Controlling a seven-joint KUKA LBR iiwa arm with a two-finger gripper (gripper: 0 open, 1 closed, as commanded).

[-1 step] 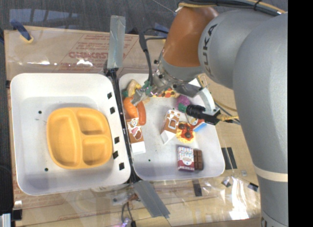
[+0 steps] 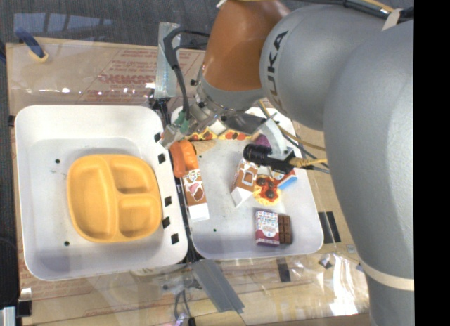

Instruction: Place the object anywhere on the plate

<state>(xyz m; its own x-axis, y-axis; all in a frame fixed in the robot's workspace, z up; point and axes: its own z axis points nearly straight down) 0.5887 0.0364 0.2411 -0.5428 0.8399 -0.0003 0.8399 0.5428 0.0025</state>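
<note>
Grey arm (image 2: pixel 337 107) over right bin (image 2: pixel 232 240); yellow plate (image 2: pixel 112 197) in left bin (image 2: pixel 42 142)

Yellow plate (image 2: pixel 112 197) in left bin (image 2: pixel 42 128)

Two shallow white bins side by side — left bin (image 2: pixel 28 198), right bin (image 2: pixel 225 244), clear plastic sheet (image 2: pixel 91 72) over the bench behind them, blue tape scrap (image 2: pixel 33 45) at far-left corner — grey strip (image 2: pixel 218 286) in front.
</note>
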